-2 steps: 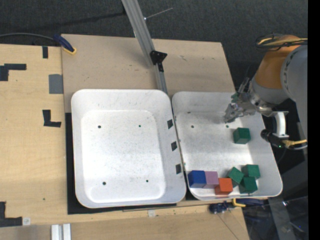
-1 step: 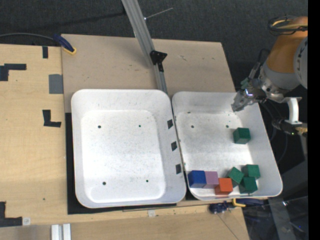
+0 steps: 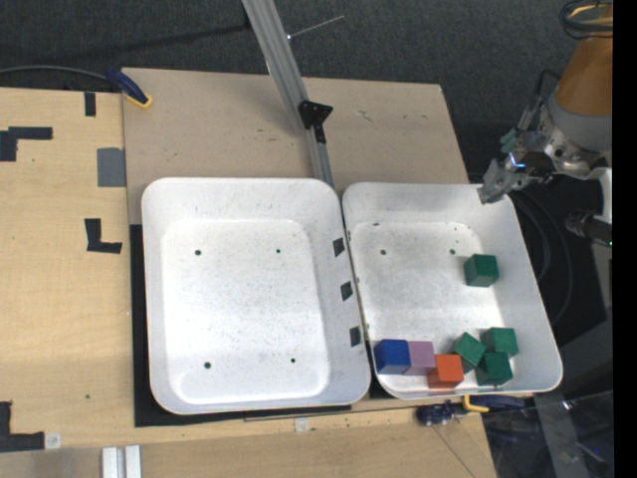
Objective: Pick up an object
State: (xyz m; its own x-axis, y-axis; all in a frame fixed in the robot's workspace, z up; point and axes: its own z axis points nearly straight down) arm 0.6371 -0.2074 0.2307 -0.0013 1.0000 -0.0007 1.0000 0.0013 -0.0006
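The tool [image 3: 495,189] sits at the right side of the frame, just over the upper right corner of the right bin [image 3: 418,199], hanging from the grey wrist and the orange band of the arm [image 3: 582,78] that comes in from the upper right. Its tip is small and dark against the bin rim, and whether it is wide or narrow cannot be told; nothing can be seen held in it.

The blocks all lie in the right bin, below the tool. Nearest to it is 1 lone green block [image 3: 481,269], in the right part of the bin, apart from the others and a little left of straight below the tool. The rest are bunched along the bin's lower edge, well apart from the tool: a blue block [image 3: 392,356] at the left of the row, a purple block [image 3: 421,355] touching it, an orange block [image 3: 448,369] just beside that, and then a cluster of 3 green blocks [image 3: 487,353] at the lower right corner, packed close together.

The left bin [image 3: 244,295] fills the middle of the frame, its floor speckled. Both bins rest on the wooden counter [image 3: 60,297], and a grey metal bar [image 3: 282,58] slants down from the top toward the gap between them.
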